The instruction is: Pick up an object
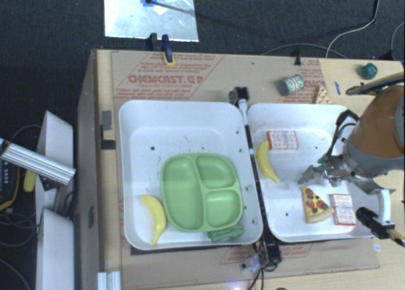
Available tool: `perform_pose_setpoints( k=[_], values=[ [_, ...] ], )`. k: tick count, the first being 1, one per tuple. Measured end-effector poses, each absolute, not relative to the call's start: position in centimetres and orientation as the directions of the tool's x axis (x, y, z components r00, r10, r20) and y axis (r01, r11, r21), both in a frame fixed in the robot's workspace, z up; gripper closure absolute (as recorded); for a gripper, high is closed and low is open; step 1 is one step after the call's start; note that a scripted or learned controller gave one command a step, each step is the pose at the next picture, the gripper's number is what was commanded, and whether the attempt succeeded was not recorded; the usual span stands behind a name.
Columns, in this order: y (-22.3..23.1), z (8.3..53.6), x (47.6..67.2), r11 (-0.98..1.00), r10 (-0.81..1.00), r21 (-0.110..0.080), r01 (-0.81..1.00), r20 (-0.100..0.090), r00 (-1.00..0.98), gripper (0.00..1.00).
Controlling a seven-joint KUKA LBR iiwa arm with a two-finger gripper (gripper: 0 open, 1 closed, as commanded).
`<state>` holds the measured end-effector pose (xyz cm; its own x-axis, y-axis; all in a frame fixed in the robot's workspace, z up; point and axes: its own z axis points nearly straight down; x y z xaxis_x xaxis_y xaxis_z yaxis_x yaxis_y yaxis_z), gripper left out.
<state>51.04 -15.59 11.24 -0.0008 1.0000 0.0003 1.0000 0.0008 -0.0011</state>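
My gripper (321, 173) hangs low over the right bin (297, 118), at its right side, with the grey and orange arm (380, 137) reaching in from the right. Just below it lies a toy pizza slice (314, 204), with a small red-and-white box (343, 209) beside the slice. A second red-and-white box (282, 140) lies near the bin's back wall. A yellow banana (266, 162) rests against the bin's left wall. Nothing shows held in the gripper.
The left bin (183, 124) holds a green divided plate (201, 191), a second banana (154, 216) and a green piece (226, 233) at its front edge. A small can (292, 83) and a teal object (369, 70) sit on the bench behind the right bin.
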Motion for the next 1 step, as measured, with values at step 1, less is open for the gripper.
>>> perform_pose_setpoints(
  k=[1],
  values=[
    [-12.50,8.44,48.70,0.001,1.000,0.002,1.000,0.000,-0.001,0.00]
  ],
)
